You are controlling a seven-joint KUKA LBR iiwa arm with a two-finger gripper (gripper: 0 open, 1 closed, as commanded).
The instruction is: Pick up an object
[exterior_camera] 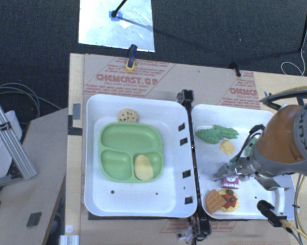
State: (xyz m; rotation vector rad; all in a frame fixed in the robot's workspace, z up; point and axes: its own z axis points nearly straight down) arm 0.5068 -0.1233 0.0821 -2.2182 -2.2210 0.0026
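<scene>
My gripper (229,175) hangs low in the right bin (203,164), reaching in from the right. Its tips are over a small red and white object (231,181). A waffle with red topping (222,200) lies just below it near the bin's front edge. A green toy alligator (216,133) and a small yellow piece (227,146) lie farther back in the same bin. The grey arm with its orange band (282,137) covers the bin's right part.
The left bin (89,193) holds a green divided tray (105,160) with a yellow piece (144,167) in its front right compartment. A round cookie (128,115) lies behind the tray. A black divider strip (189,152) runs between the bins.
</scene>
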